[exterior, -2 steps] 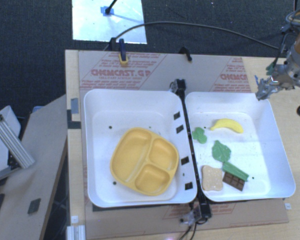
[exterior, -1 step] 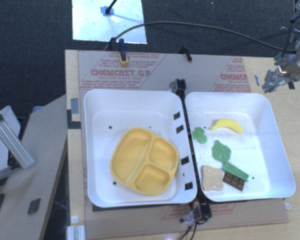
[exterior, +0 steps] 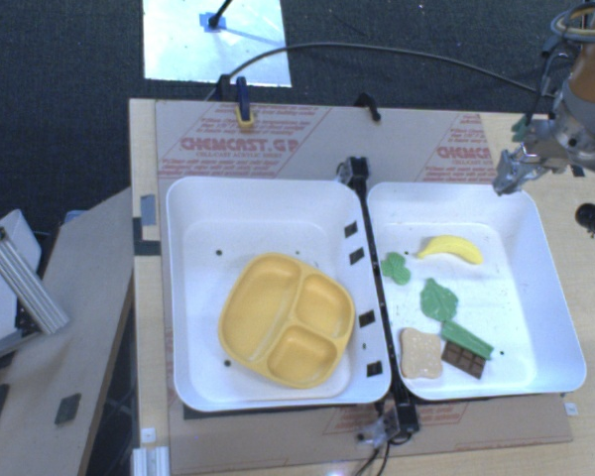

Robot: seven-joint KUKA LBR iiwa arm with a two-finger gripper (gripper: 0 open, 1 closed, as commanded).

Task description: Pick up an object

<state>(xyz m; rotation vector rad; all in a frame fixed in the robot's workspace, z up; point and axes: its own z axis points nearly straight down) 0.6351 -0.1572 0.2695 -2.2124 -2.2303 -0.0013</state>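
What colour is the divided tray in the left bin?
Yellow: the divided tray shows clearly in the camera view.

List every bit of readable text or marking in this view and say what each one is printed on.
"CHEMCAST GP", red print on the brown protective sheet under the bins, at its upper left.
The same red logo repeats at the sheet's upper right and along its bottom edge, too cut off or blurred to read.
Smaller red print beneath the logos: too small to read.
No text shows on the yellow tray, the toy food or the bins.

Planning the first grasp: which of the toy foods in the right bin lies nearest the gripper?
The yellow banana, near the bin's far wall, lies closest to the gripper; the green pieces, bread slice and chocolate sit farther toward the near edge.
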